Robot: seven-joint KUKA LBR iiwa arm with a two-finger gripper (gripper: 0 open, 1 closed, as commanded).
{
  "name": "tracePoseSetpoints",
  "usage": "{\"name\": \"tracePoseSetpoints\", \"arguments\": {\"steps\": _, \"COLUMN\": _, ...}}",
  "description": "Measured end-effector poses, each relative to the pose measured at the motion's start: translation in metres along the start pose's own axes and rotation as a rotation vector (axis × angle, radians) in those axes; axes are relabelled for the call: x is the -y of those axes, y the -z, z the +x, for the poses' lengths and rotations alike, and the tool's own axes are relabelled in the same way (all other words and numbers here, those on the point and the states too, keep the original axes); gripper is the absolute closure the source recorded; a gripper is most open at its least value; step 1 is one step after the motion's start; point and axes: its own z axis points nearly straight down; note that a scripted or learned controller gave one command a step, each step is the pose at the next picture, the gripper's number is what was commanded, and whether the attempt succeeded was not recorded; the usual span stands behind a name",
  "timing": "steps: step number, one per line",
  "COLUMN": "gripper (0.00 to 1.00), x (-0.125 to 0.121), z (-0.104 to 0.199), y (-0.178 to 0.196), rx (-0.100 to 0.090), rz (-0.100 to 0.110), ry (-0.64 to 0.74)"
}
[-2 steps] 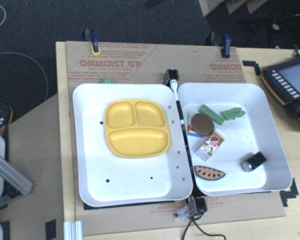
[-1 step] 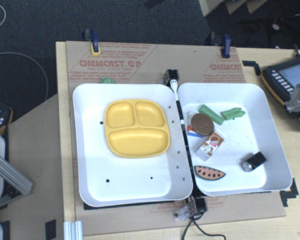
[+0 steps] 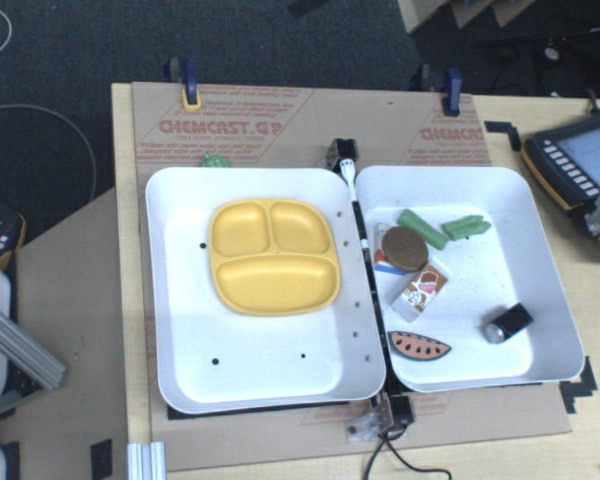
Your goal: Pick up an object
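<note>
Camera view: right bin (image 3: 540, 268) held the candidates, a black cylinder (image 3: 507, 323) lying apart from the rest, a melon slice (image 3: 420, 346), a small carton (image 3: 420, 291); left bin (image 3: 170, 268) held a yellow tray (image 3: 274, 256). Cylinder judged light, rigid, perhaps slippery; best pinched across its short axis. Arm and hand not in frame, so pose and hand state could not be told.

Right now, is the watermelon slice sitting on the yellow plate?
No, the watermelon slice lies in the right bin, while the yellow plate is in the left bin.
</note>
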Motion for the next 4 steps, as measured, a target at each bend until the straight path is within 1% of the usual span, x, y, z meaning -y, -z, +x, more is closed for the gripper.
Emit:
{"name": "tracePoseSetpoints", "arguments": {"steps": 1, "gripper": 1.0, "x": 0.0, "z": -0.046, "y": 0.078, "rx": 0.006, "rz": -0.012, "ry": 0.0}}
{"name": "tracePoseSetpoints", "arguments": {"steps": 2, "gripper": 1.0, "x": 0.0, "z": -0.031, "y": -0.042, "rx": -0.005, "rz": 0.009, "ry": 0.003}}
{"name": "tracePoseSetpoints", "arguments": {"steps": 3, "gripper": 1.0, "x": -0.027, "z": 0.023, "y": 0.0, "rx": 0.001, "rz": -0.009, "ry": 0.01}}
{"name": "tracePoseSetpoints", "arguments": {"steps": 4, "gripper": 1.0, "x": 0.001, "z": -0.042, "y": 0.102, "rx": 0.009, "rz": -0.016, "ry": -0.004}}
